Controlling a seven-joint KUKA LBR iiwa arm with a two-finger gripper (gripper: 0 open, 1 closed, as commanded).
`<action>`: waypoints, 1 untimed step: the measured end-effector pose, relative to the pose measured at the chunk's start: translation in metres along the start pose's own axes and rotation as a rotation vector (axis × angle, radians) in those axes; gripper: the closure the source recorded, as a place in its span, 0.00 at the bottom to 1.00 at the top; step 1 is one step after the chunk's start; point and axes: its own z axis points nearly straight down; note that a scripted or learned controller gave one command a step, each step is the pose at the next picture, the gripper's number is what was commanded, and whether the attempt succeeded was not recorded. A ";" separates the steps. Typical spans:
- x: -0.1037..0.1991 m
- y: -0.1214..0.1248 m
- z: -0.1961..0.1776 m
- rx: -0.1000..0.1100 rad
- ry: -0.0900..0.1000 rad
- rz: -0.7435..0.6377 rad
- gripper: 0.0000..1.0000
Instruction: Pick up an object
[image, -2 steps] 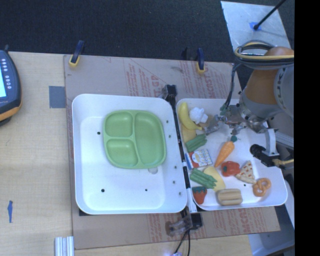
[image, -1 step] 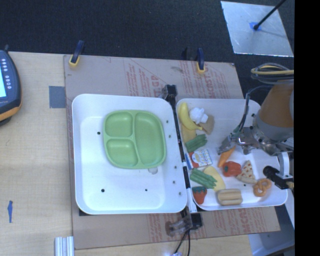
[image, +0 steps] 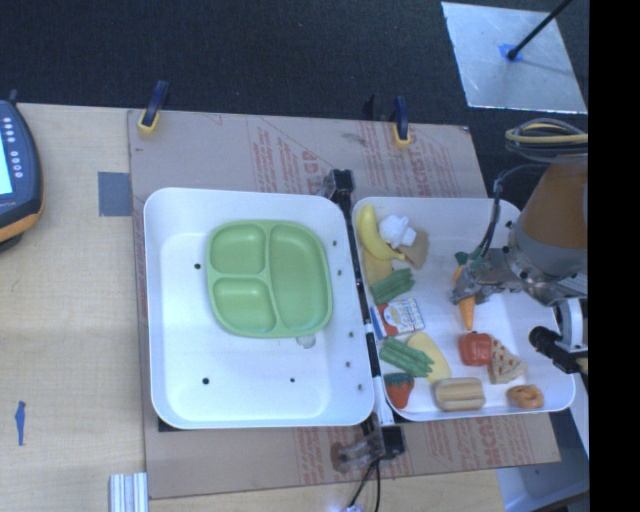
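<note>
Two white bins sit on the tabletop (image: 80, 330); the claw (image: 468, 288) hangs low in the right bin (image: 545, 405), seemingly in the reaching step, just above a carrot (image: 467, 313). Whether it is spread, I cannot tell. Next it likely must close squarely on the carrot, then lift.

The grey arm (image: 553, 225) reaches in from the right, its gripper (image: 470, 288) lowered.

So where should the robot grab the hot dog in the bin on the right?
Probably across the middle of the hot dog, coming straight down. It lies flat and lengthwise along the right bin near edge, so fingers can close over its short sides. The doughnut sits close on one end.
</note>
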 end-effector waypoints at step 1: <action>0.072 0.027 0.011 -0.003 -0.001 -0.005 1.00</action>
